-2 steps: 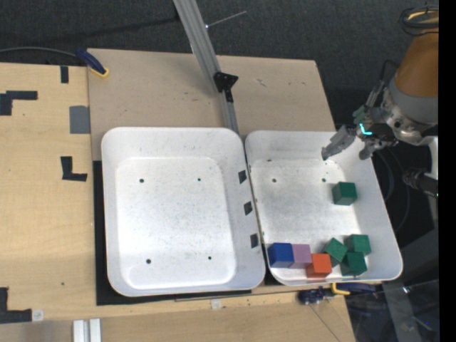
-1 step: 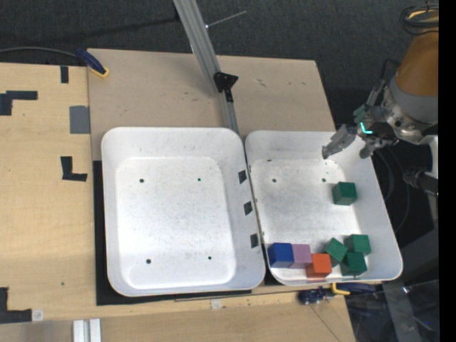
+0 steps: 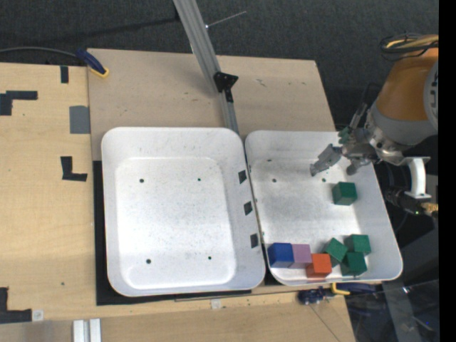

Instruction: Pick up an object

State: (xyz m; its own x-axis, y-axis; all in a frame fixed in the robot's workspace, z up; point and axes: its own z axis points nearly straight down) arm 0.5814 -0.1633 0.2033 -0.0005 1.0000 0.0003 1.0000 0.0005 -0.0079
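The lone green cube is sitting by itself in the right bin, on the bin's floor toward its right wall and roughly midway between the far and near rims, well apart from everything else. To my eye it is the likeliest thing to be taken, since nothing is crowding it. The gripper is hanging just beyond it, toward the bin's far right corner, with its two fingers standing spread and nothing between them. So the cube is lying on the near side of the gripper, a little further toward the right wall, close by but not touching. The cube is about as wide as it is long, so no long axis is deciding the approach; its faces are turned only slightly against the bin's walls, and I judge the fingers would need to line up with one pair of faces.

Further out, along the bin's near rim, a cluster is lying packed together: a blue cube at the near left corner, a purple block touching it, an orange block, and three green blocks bunched toward the near right corner. The left bin is sitting just beside the right one.
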